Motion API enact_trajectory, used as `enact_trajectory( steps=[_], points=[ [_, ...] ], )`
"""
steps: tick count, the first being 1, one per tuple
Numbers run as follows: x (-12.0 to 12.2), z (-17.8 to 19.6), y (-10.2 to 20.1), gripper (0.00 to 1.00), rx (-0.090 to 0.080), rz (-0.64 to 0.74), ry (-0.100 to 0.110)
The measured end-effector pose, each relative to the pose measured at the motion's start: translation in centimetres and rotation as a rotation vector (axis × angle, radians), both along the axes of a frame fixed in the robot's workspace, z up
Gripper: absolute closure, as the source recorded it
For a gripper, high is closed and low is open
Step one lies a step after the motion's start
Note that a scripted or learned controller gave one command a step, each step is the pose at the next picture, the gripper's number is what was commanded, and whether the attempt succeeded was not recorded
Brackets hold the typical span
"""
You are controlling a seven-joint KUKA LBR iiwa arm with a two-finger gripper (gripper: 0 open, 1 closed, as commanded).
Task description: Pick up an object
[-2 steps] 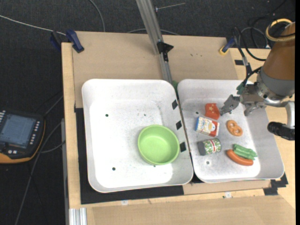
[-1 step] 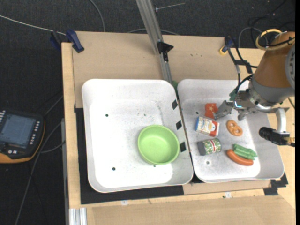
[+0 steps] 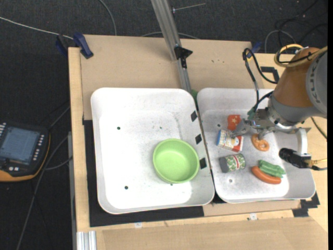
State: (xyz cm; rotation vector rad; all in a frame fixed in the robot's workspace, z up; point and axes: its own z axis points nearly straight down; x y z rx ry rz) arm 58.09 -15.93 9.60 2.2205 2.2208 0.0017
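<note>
- Nearest candidate: small carton (image 3: 229, 140), white with blue and red print, in the right bin (image 3: 296, 190). It lies flat and tilted, long axis running from its upper left to lower right.
- Gripper (image 3: 252, 127) hangs just right of the carton, near its upper corner; whether it touches cannot be made out.
- Red tomato (image 3: 233, 121) just above the carton; green-labelled can (image 3: 232, 163) just below it.
- Orange ring (image 3: 260, 144) right of the carton, under the wrist.
- Fingers: spread or closed, cannot tell; nothing visibly held.
</note>
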Motion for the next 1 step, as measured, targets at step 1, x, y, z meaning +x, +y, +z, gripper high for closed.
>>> enact_trajectory(
  steps=[1],
  points=[
    [0.15,1.26,0.08,1.00,0.000,0.002,-0.005]
  ],
)
